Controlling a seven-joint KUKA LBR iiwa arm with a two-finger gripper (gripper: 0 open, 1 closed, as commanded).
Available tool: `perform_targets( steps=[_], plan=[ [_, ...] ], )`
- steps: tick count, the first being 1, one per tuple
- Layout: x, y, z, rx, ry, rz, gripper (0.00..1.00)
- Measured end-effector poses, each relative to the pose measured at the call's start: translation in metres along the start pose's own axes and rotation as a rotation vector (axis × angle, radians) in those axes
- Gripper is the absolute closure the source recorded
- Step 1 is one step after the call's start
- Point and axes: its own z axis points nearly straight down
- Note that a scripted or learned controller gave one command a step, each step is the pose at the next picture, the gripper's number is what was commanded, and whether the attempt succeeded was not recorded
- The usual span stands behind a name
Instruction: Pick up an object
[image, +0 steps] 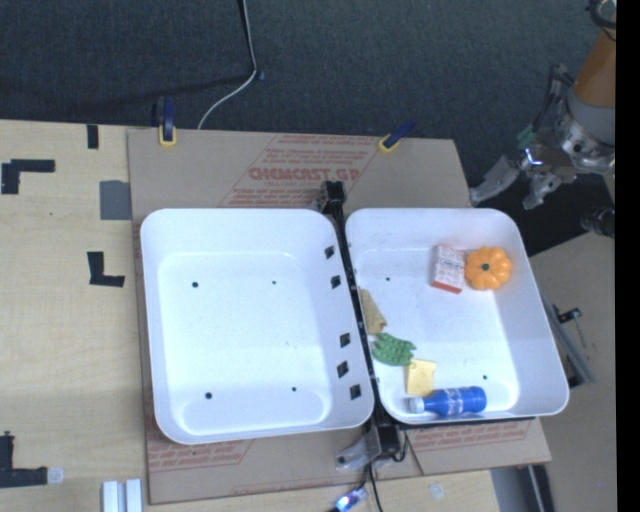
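- parked high at the upper right, outside the right bin (520, 300): grey arm with orange band (598, 70), wrist angled down toward the bench edge.
- gripper (520, 178) hanging beyond the bin's far right corner, nothing seen between its fingers; impossible to tell whether spread or pressed together at this size and blur.
- all pickable things gathered in the right bin: small orange pumpkin (488, 268) touching or just beside a red-and-white carton (448, 268) near the far right wall.
- along the divider side: tan scrap (373, 313), then green leafy piece (392, 348), then yellow block (420, 377), close together in a loose chain.
- blue bottle (455, 402) lying on its side against the near rim, white cap end pointing to the divider.
- left bin (240, 320) showing bare white floor.
- probably easiest pick: pumpkin, nearest the gripper, with open floor on its near side; carton crowding its left flank.
- bottle likely awkward: rim close behind it, little finger room there, and round enough to roll.
- wide bare floor in the bin's middle, good room for a descent.
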Motion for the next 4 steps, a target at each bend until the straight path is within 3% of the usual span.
perform_targets(
  steps=[1,2,3,4],
  plan=[
    [0.0,0.0,-0.01,0.0,-0.002,-0.001,1.0],
    [0.002,-0.06,-0.094,-0.008,-0.002,0.002,1.0],
    [-0.01,-0.133,-0.14,-0.004,-0.002,0.003,1.0],
    [-0.006,-0.184,-0.115,0.003,0.002,0.002,1.0]
  ],
)
